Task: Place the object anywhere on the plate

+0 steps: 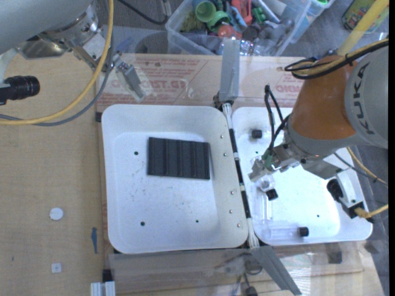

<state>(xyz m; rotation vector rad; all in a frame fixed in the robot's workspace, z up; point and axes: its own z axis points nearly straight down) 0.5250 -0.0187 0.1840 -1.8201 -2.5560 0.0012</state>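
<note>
A dark grey ribbed plate [179,158] lies flat in the left bin [123,184], toward its back. My gripper [264,176] hangs low over the right bin [321,217], close to the wall between the two bins. A small black block [270,194] lies on the bin floor just in front of the gripper tip; I cannot tell if they touch. Another small black piece [256,133] sits near the back of that bin. A third black piece [303,232] rests at the front, next to a clear tube-like piece [278,230].
The divider [237,171] between the bins runs right beside the gripper. A clear tub of colourful toys [241,11] stands behind the bench. The arm's orange band [321,106] looms over the right bin's back half.
</note>
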